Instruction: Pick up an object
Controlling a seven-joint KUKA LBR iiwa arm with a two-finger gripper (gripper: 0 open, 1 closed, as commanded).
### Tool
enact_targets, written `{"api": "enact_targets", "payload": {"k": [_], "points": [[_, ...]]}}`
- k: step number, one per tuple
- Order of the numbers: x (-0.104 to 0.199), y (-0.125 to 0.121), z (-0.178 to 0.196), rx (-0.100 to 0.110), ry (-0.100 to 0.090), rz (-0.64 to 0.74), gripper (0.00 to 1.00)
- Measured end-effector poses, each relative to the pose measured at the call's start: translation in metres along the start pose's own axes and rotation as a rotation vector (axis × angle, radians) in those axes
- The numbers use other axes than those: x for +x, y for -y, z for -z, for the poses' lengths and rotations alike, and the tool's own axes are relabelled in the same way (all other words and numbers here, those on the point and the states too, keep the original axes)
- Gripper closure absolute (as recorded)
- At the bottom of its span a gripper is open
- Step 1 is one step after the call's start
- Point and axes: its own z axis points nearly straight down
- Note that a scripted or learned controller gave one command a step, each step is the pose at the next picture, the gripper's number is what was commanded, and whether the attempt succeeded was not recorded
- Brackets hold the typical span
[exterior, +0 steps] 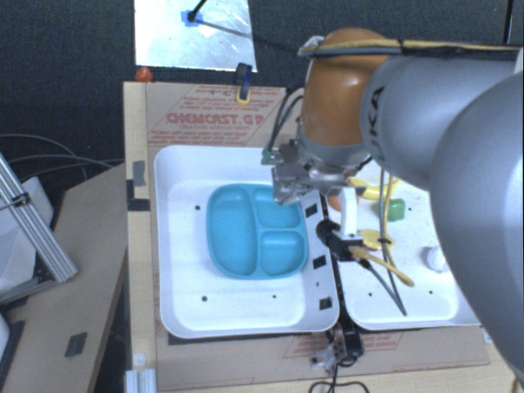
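Observation:
A blue divided plate [250,234] lies in the left white bin [184,301]. My gripper [286,191] hangs over the plate's far right corner, close to the wall between the two bins. Nothing can be seen held in it. The grey arm with its orange band fills the upper right and hides much of the right bin [426,305]. In that bin I see a yellow curved object [375,191], a small green block [396,211] and a small white object [433,259].
Thin dark rods [386,283] lie across the near part of the right bin. A cardboard sheet [213,117] sits behind the bins, with a yellow and blue clip [243,84] at its far edge.

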Motion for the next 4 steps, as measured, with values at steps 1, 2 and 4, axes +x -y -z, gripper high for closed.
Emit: {"api": "enact_targets", "payload": {"k": [1, 2, 4], "points": [[-0.036, 0.051, -0.017, -0.002, -0.002, -0.001, 1.00], [0.015, 0.087, 0.108, -0.019, -0.009, 0.012, 1.00], [0.012, 0.086, 0.113, -0.013, -0.005, 0.010, 1.00]]}}
